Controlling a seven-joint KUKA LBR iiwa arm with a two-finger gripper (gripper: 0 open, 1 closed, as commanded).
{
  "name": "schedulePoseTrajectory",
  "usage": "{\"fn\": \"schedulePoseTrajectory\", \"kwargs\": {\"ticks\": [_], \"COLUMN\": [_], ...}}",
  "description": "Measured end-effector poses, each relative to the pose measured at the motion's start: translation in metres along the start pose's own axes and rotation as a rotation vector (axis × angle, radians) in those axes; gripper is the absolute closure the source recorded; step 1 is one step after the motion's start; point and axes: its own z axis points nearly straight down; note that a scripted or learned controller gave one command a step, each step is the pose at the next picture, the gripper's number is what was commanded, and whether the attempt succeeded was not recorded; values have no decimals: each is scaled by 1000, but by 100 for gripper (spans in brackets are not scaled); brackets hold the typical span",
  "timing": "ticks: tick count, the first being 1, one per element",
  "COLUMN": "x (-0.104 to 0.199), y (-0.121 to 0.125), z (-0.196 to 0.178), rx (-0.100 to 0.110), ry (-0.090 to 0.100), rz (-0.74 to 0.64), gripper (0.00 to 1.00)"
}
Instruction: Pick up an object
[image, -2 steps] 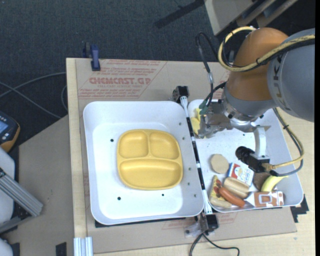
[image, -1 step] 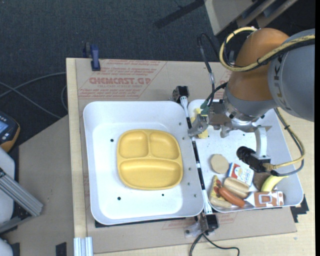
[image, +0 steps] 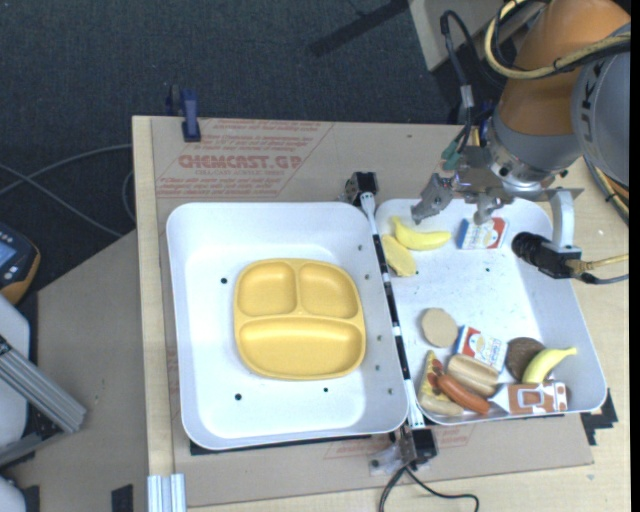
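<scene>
Grey arm housing is hiding my wrist; my end effector (image: 458, 207) is hanging open, with a banana (image: 420, 239) lying just below its left finger.

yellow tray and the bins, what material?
Yellow tray: looks like molded plastic, matte, with three smooth rounded compartments. Left bin and right bin: probably thin formed white plastic, slightly glossy, with rounded corners and raised rims. Can't confirm from look alone.
</scene>
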Motion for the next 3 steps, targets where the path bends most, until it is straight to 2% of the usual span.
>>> {"fn": "schedulePoseTrajectory", "kwargs": {"ticks": [1, 2, 3], "x": [23, -54, -139], "y": [40, -71, 30], "z": [65, 33, 51], "rx": [6, 14, 0], "ry": [2, 1, -4], "rz": [-5, 8, 1], "gripper": [0, 0, 0]}}
